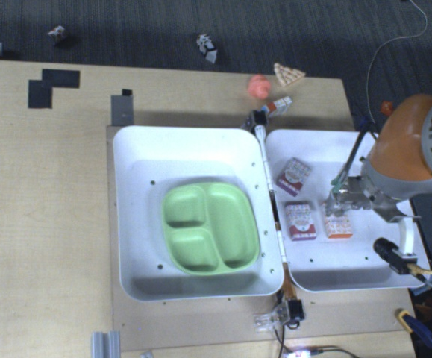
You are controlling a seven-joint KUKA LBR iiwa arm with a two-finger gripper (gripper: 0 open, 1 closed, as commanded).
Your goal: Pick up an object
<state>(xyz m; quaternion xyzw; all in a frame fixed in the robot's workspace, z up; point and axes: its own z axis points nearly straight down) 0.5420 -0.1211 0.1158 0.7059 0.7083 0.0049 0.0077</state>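
The right bin [316,271] holds three small packets. A red and white one [293,176] lies tilted near the bin's middle. Another red and white one [301,221] lies below it. An orange and white packet [339,227] lies to the right. My gripper [338,203] hangs low in the right bin, right above the orange and white packet's top edge. Nothing shows between its fingers. The grey wrist and the orange band [402,144] reach in from the right.
The left bin [137,200] holds a green divided tray [210,227]. On the bench behind the bins lie a pink ball [260,86], a wedge-shaped toy [289,74] and a small tube [275,108]. Cables run along the right bin's right side.
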